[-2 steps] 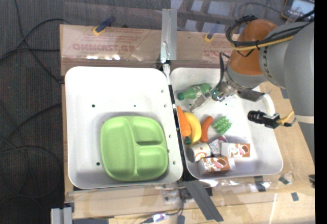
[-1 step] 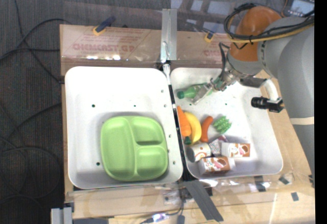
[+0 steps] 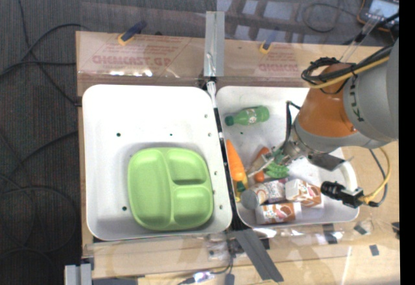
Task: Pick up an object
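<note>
The right bin (image 3: 285,99) holds a green bottle (image 3: 247,116) lying at its far left and a carrot (image 3: 235,161) along its left wall. Near the front lie several small food packets (image 3: 285,191), a brown and white packet (image 3: 279,213) and a grey lump (image 3: 248,198). My gripper (image 3: 277,159) reaches down into the middle of this bin, just above a small green item (image 3: 279,171) and beside a small red piece (image 3: 263,152). The wrist hides what lies directly under the gripper.
The left bin (image 3: 117,115) bears a green divided plate (image 3: 171,187) in its front half. A small orange ball (image 3: 259,178) sits by the carrot. The arm's orange band and grey body cover the right bin's right side. A metal divider (image 3: 214,43) stands behind the bins.
</note>
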`<move>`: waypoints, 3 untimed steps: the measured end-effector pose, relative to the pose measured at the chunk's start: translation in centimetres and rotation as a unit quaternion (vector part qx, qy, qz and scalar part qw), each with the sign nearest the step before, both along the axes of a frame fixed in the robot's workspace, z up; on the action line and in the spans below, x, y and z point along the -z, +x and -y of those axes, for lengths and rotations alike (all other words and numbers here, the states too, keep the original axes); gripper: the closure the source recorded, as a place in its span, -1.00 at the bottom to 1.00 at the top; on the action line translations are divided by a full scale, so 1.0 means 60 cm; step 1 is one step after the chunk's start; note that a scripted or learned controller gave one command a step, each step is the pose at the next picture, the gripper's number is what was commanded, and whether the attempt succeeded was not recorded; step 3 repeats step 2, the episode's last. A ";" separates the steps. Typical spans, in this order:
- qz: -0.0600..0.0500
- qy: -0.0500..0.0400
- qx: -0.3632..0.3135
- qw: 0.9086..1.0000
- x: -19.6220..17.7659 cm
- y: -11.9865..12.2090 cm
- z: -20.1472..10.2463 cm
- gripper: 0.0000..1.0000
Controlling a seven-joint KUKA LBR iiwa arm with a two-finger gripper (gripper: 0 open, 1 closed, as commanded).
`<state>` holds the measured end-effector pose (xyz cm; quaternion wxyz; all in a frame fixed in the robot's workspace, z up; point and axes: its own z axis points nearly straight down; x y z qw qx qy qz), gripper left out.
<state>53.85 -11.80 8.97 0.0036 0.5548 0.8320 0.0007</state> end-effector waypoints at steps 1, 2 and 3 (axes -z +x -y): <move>0.004 0.001 0.000 1.000 -0.017 0.004 -0.003 1.00; -0.004 0.001 0.093 0.996 -0.178 0.067 -0.106 1.00; -0.004 0.001 0.093 0.996 -0.178 0.067 -0.106 1.00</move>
